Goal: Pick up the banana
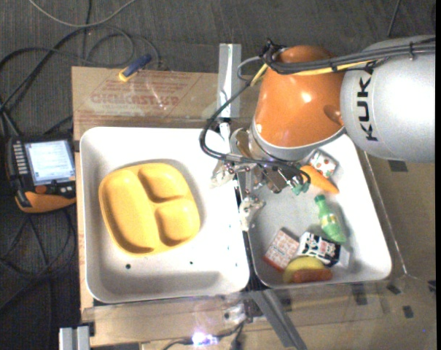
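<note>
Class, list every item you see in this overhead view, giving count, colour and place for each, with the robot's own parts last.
White bins: two, side by side on the bench.
Divided plate: one, yellow, left bin.
Green bottle: one, right bin.
Small red-and-white box: one, right bin, near front.
Black-and-white packet: one, beside the box.
Banana: one, yellow, front of right bin.
Orange item: one, right bin, by the arm.
Handheld controller: one, left of the bins.
Arm: one, grey with orange band.
Gripper: one, over the bins' shared edge.

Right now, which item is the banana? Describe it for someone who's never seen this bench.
Go to the right white bin, near its front edge. The banana lies there, a short yellow curve between a red-and-white packet and a black-and-white carton. It is the one plain yellow item.
</note>
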